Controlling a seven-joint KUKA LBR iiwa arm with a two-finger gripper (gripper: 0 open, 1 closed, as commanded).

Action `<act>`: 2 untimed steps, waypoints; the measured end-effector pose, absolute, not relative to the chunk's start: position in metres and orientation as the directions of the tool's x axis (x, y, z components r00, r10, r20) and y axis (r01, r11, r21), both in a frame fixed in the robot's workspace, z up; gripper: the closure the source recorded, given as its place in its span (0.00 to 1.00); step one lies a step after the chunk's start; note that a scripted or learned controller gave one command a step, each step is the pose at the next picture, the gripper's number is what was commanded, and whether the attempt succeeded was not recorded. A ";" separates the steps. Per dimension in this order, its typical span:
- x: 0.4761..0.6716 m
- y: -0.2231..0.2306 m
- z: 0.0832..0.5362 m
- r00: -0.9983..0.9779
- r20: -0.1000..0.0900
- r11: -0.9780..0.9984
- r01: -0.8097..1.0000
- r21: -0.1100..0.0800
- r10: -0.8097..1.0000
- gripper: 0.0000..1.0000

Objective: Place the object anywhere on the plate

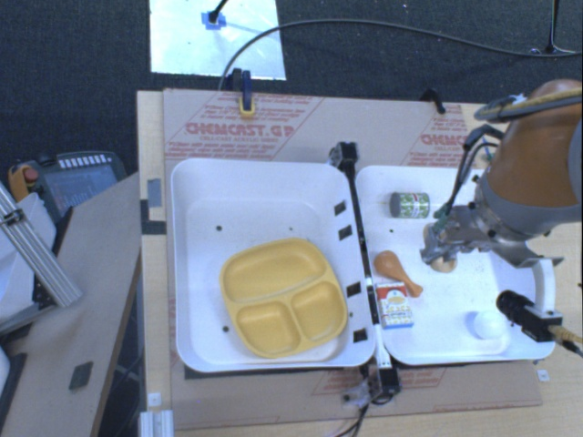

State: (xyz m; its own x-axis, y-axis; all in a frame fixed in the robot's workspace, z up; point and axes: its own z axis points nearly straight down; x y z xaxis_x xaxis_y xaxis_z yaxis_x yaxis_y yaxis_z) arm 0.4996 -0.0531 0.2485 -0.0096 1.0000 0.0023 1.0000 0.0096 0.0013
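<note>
Object: unspecified by the task; the gripper (444, 251) sits over a small tan item (444, 264) in the right bin (428, 349).
Nearest neighbour: a chicken-leg toy (398, 271) just left of it, long axis running left-far to right-near.
Claw state: cannot tell.
Plate (284, 295): yellow, three compartments, in the left bin (196, 244), well left of the claw.
Coming move: judged a leftward carry across the divider.

The plate (284, 296), well left of the gripper (441, 248), looks like smooth matt yellow plastic. Both bins (264, 189) are smooth white plastic with a slight sheen. The can (410, 205) just behind the gripper looks metal with a glossy label. The desk (273, 121) is lined with printed brown paper.
</note>
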 end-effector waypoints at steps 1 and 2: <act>0.499 -0.001 0.232 -0.010 0.003 0.010 1.000 0.001 1.000 1.00; 0.500 0.044 0.234 -0.009 0.002 0.009 1.000 0.001 1.000 1.00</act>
State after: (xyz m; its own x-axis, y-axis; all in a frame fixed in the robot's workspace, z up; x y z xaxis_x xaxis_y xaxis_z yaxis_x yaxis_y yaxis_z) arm 0.4996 0.0442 0.2340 -0.0092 1.0000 0.0023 1.0000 0.0092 0.0013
